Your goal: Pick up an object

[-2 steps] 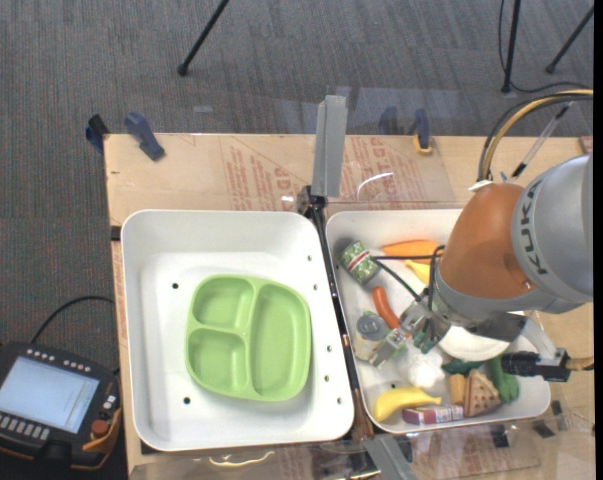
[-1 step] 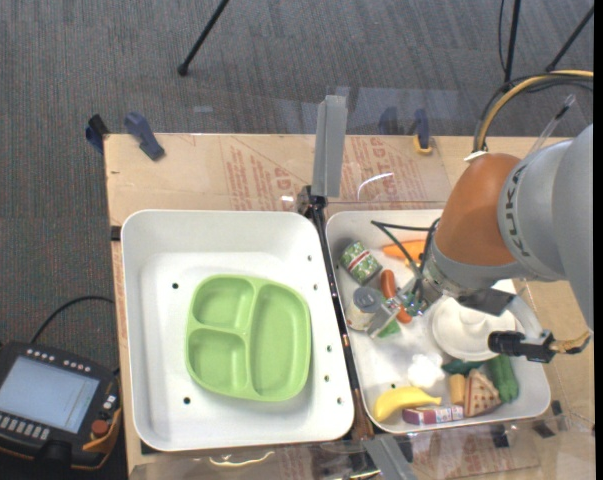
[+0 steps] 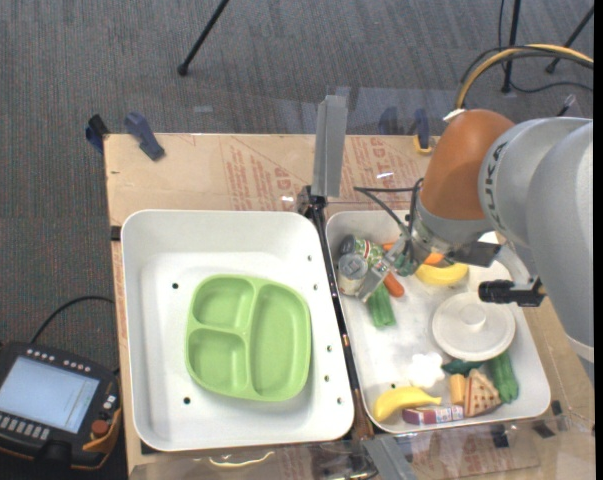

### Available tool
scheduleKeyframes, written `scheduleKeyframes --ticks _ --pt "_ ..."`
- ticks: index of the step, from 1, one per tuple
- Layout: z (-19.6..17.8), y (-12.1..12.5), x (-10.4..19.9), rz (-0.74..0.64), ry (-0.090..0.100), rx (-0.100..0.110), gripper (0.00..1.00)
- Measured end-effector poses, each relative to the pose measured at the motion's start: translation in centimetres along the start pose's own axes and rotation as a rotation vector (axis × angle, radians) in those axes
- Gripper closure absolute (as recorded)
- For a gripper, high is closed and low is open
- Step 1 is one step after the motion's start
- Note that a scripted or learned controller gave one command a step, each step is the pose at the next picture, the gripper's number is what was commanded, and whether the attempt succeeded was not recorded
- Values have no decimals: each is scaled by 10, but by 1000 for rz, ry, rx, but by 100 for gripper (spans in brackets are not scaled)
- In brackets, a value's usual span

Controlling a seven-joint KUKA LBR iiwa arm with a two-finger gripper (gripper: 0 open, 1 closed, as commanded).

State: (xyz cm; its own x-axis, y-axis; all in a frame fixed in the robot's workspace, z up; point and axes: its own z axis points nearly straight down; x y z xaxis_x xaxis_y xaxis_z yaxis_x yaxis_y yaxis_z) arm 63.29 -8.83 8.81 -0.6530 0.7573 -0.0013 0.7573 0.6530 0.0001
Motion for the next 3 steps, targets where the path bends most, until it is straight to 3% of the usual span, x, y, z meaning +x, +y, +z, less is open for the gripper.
scheduleKeyframes --ticks 1,2,3 --pt "1 -26 17 227 3 2 0" --pt "1 -23 20 213 3 3 0" --pt "1 -39 29 332 5 3 0"
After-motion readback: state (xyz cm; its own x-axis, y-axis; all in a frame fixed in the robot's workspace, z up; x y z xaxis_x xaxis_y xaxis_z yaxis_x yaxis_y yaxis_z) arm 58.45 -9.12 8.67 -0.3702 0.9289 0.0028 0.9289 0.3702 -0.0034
